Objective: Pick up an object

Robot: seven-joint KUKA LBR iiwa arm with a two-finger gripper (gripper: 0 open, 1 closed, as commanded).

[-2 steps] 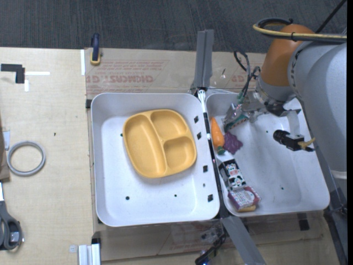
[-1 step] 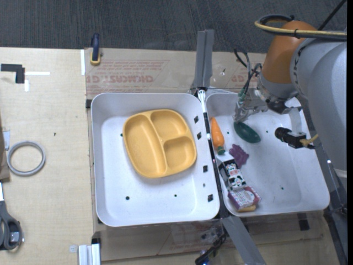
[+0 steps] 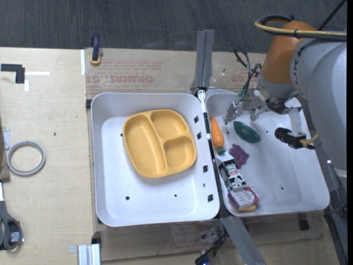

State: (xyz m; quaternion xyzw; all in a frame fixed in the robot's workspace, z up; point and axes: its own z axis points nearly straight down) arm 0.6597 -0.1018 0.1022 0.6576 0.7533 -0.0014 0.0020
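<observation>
1. Two white bins sit side by side on the counter (image 3: 49, 203); the left bin (image 3: 110, 192) and the right bin (image 3: 298, 203) touch in the middle.
2. The arm (image 3: 325, 81) comes in from the right; it is grey with an orange band (image 3: 281, 51); it reaches over the far end of the right bin.
3. The claw (image 3: 242, 114) is low over the far left part of the right bin; I cannot tell if it is apart or together; I see nothing held in it.
4. A green thing (image 3: 246, 132) lies in the right bin just beside the claw, on the near side of it; it is dark and egg-shaped; I cannot tell if the claw touches it.
5. A carrot (image 3: 217, 134) lies by the left wall of the right bin, just left of the green thing.
6. A purple thing (image 3: 239, 154) lies just past the carrot's near end; it is lumpy.
7. A small box (image 3: 232, 173) with black and white spots lies next to the purple thing, nearer to us.
8. A pink pack (image 3: 244, 199) lies in the near left corner of the right bin, close to the box.
9. A yellow plate (image 3: 160, 142) lies flat in the left bin; it has three parts.
10. A grey ring (image 3: 25, 158) lies on the counter, well left of the bins; scissors (image 3: 8, 233) poke in at the near left edge.
11. A blue clip (image 3: 95, 49) sits at the far edge of the counter; brown card (image 3: 138, 73) lies under the far side of the bins.
</observation>
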